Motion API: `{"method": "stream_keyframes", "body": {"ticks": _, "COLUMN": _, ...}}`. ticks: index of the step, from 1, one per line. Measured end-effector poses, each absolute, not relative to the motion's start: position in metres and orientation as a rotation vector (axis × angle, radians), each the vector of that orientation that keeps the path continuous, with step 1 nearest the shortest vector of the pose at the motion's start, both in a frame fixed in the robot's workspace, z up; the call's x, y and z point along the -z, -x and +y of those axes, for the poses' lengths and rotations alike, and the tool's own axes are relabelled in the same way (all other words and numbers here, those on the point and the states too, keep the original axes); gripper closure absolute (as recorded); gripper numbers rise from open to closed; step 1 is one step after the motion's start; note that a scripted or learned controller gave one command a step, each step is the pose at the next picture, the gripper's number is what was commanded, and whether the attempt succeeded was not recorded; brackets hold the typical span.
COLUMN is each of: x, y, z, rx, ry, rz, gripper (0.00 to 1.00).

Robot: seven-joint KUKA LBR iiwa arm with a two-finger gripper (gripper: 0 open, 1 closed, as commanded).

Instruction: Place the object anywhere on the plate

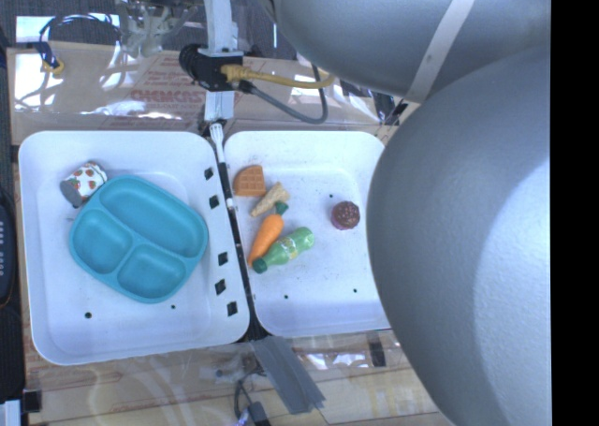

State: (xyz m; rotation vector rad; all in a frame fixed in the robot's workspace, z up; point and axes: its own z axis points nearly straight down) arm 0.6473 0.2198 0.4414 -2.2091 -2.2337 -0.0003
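The counter [112, 373] carries two shallow white bins side by side. The left bin [47, 321] holds a blue three-compartment plate [138, 238], lying flat near the bin's centre. Touching the plate's upper left rim sits a small grey and white object with red spots [82, 183]; its exact type cannot be determined. The right bin [309, 307] holds five items grouped in its left half: a brown waffle-like piece [249, 180] at the top, a tan piece [270, 198] just below it, an orange carrot [266, 236] tilted beneath that, a green bottle [284, 248] touching the carrot's right side, and a dark round ball [345, 215] set apart to the right. None of these rests on the plate. The grey arm [468, 181] covers the right bin's right portion. Whether the jaws are released or clenched cannot be told. A yellow cable [276, 80] runs behind the bins.
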Motion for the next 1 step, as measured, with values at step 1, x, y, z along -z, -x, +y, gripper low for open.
{"method": "stream_keyframes", "body": {"ticks": 1, "x": -0.4427, "y": -0.6075, "z": 0.2181, "rx": -0.002, "ry": 2.21, "rz": -2.23, "gripper": 1.0}}
